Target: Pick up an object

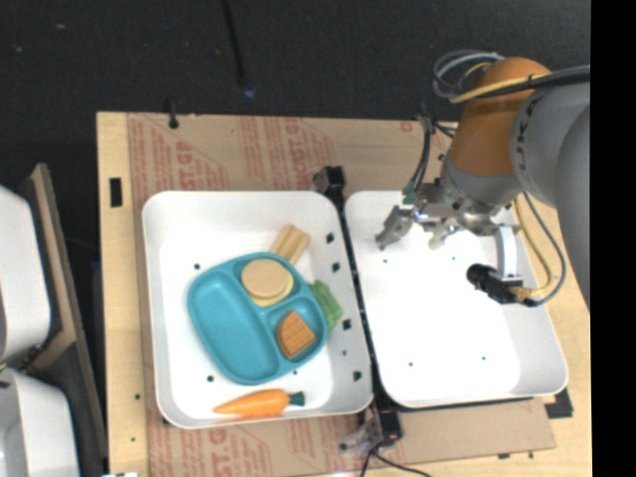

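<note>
tool [415, 225] over the far-left corner of the right bin [517, 366], nothing between its fingers; can't tell if spread or closed from this slant

all candidates in the left bin [164, 296], well apart from the tool:
- carrot [258, 402] lying flat near the front wall, clear of the tray. likely light hard plastic, smooth and tapered, so prone to squirt out of a pinch. best taken across the thick middle, fingers square to its long axis. probably the easiest pick
- tray [234, 331], teal, compartmented, centre of bin. stiff, wide and flat; only the rim offers a pinch, would tilt once lifted. poor choice
- round biscuit [268, 279] in the tray's far compartment, thin disc, little edge to catch
- brown bread piece [296, 334] in the tray's right compartment, small, hemmed by the tray walls
- tan block [291, 240] just past the tray's far edge, looks rigid with flat sides, decent second option
- green leafy bit [328, 304] at the tray's right edge, maybe soft, too small to judge

nothing looks fragile or heavy
</note>
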Robot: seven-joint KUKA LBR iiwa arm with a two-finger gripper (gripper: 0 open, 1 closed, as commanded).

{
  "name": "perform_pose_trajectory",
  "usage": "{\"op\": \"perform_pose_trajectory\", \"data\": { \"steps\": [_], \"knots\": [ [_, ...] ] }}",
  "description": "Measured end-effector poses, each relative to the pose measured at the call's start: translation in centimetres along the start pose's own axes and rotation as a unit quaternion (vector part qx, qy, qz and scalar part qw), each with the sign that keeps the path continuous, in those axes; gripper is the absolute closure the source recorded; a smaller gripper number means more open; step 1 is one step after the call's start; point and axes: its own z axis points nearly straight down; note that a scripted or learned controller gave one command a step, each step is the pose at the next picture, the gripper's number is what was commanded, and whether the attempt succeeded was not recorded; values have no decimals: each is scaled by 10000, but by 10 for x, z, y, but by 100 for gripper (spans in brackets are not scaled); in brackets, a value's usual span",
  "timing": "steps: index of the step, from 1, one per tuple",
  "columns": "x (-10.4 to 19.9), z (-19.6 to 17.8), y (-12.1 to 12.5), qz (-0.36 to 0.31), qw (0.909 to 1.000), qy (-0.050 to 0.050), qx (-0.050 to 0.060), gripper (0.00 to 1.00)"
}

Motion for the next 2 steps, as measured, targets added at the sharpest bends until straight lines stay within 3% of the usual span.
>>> {"op": "perform_pose_trajectory", "data": {
  "steps": [1, 2],
  "knots": [
    [-5, 50, 8, 1, 10000, -2, -5, 0],
    [-6, 37, 9, 8, 10000, -3, -35, 100]
  ]
}}
